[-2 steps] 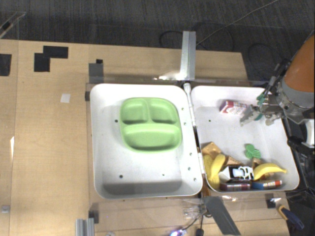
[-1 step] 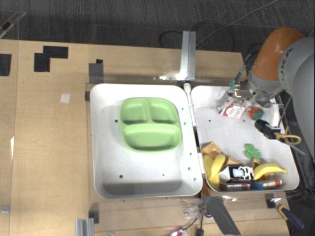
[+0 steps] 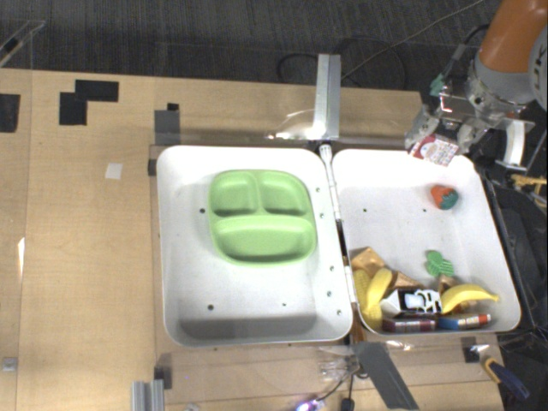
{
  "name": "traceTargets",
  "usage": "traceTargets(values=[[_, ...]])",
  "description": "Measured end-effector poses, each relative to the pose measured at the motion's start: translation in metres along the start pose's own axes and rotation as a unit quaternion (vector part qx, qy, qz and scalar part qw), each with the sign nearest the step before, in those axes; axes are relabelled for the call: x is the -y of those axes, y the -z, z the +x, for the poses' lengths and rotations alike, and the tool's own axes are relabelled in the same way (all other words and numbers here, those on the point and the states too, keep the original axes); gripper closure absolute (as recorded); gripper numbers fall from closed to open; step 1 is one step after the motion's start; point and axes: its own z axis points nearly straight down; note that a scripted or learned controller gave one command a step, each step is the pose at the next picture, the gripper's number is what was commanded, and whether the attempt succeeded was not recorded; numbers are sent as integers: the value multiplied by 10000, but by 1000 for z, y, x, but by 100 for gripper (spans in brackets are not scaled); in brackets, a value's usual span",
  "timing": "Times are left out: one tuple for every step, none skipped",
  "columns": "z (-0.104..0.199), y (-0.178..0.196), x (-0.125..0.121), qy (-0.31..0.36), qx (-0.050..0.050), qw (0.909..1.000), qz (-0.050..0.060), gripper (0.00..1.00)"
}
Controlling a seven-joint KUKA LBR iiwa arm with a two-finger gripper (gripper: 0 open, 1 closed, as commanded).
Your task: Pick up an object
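Pale wooden bench (image 3: 77, 229), seen from above at a slant, with dark carpet along the 12 o'clock edge and black markers toward 10 o'clock. Two shallow white bins sit side by side at centre. Left bin (image 3: 184, 306): a green divided plate (image 3: 259, 215) lies flat in its upper middle, three compartments facing up. Right bin (image 3: 385, 187): objects cluster toward 5 o'clock, namely two yellow bananas (image 3: 467, 297), one by the bin's lower right corner and the other (image 3: 372, 288) near the divider, with a brown paper-like piece (image 3: 370, 259) just above the latter, a small black-and-white item (image 3: 419, 300) between the two, and a dark red-tipped marker (image 3: 432, 322) along the lower wall. A green leaf-shaped piece (image 3: 440, 263) rests just above the cluster. An orange-and-green toy (image 3: 443, 197) lies apart toward 2 o'clock. Grey arm with orange band (image 3: 512, 20) enters at 2 o'clock; its gripper (image 3: 443, 137) hangs over the bin's upper right rim, fingers pinching a red-and-white packet (image 3: 436, 151) that is lifted above the rim.
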Motion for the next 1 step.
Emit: traceTargets(values=[[21,-141,24,1831,-5,9831,-6,0]])
